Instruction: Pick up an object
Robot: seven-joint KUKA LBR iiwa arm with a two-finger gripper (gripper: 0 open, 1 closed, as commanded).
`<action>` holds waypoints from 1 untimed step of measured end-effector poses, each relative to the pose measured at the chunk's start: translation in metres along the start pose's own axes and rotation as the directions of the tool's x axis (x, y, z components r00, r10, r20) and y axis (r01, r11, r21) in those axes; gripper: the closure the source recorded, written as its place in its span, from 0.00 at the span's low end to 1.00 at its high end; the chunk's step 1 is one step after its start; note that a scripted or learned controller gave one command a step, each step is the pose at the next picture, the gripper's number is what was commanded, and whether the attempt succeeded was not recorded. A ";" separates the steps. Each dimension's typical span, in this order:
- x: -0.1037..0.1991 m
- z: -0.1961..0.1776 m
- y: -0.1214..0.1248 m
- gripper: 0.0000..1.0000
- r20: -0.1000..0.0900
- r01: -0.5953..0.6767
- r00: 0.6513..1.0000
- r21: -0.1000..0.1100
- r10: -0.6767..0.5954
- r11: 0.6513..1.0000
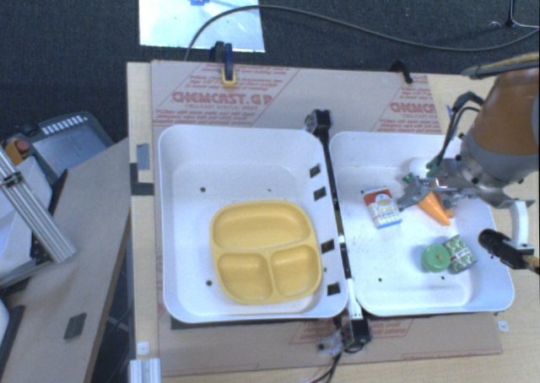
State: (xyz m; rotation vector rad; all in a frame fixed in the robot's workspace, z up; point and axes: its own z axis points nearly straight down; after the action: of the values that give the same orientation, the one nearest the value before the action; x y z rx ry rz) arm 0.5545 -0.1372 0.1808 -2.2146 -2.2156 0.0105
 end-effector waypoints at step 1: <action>0.000 -0.006 0.003 0.00 0.002 0.003 1.000 -0.012 -0.003 1.000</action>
State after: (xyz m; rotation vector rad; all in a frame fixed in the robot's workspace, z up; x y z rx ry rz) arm 0.5576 -0.1370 0.1870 -2.2189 -2.2256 -0.0012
